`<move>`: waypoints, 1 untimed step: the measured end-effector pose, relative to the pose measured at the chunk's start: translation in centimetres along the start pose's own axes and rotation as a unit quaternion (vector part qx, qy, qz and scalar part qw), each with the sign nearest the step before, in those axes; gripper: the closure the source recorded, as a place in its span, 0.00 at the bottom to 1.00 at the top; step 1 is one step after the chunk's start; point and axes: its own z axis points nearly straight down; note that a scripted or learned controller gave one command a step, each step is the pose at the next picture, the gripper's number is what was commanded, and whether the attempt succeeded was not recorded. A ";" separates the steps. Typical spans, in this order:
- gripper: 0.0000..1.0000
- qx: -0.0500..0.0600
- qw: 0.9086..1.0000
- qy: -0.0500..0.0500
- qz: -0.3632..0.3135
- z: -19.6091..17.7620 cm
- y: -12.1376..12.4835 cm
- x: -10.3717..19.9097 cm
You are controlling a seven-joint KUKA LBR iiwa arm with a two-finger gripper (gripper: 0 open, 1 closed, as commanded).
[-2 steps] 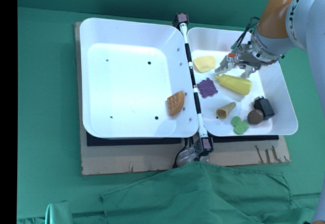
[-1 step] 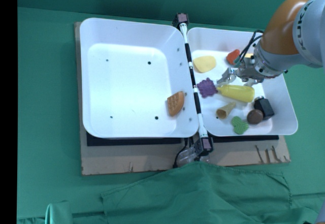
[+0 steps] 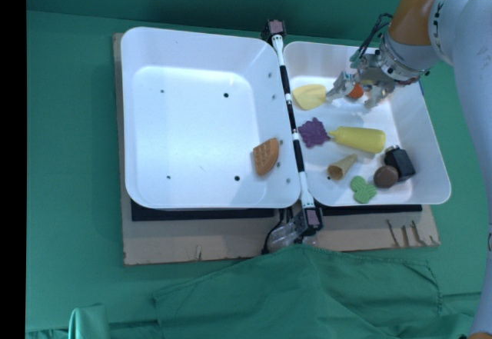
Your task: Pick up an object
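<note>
Reaching in from the upper right of the frame, the gripper (image 3: 356, 91) hung low over the upper part of the right bin (image 3: 430, 176), its fingers spread wide around a small orange-red piece (image 3: 354, 91) that sat between them. Whether the pads touched it could not be told. The piece lay just right of the yellow wedge (image 3: 309, 96). It appeared light, rigid and smooth, probably a plastic toy, so it could slip; a grip across its middle seemed best. The left bin (image 3: 154, 53) carried a waffle-like piece (image 3: 266, 155) at its lower right.
</note>
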 end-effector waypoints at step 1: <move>0.00 -0.003 1.000 -0.001 0.002 -0.3 -7.4 2.4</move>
